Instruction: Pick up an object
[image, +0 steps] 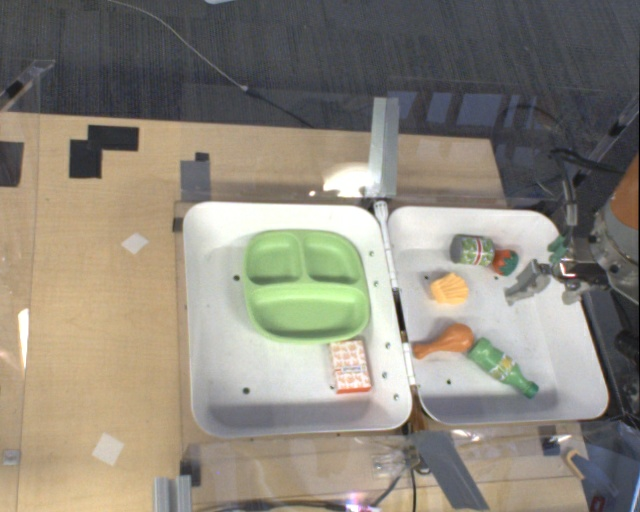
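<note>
Right bin: green toy bottle near its front edge, drumstick touching it, cheese wedge, small can toward the back edge. Pincer at right edge; its state cannot be told. Advice: choose the isolated cheese wedge, descend squarely over it.

Smooth plastic is seen against pale wood grain.

Two white bins are shown with a smooth, faintly glossy plastic finish. A matt green divided plate is seen in the left bin, with a printed paper carton just beside it. The green bottle appears glossy. The bench is faced in light, matt wood grain.
</note>
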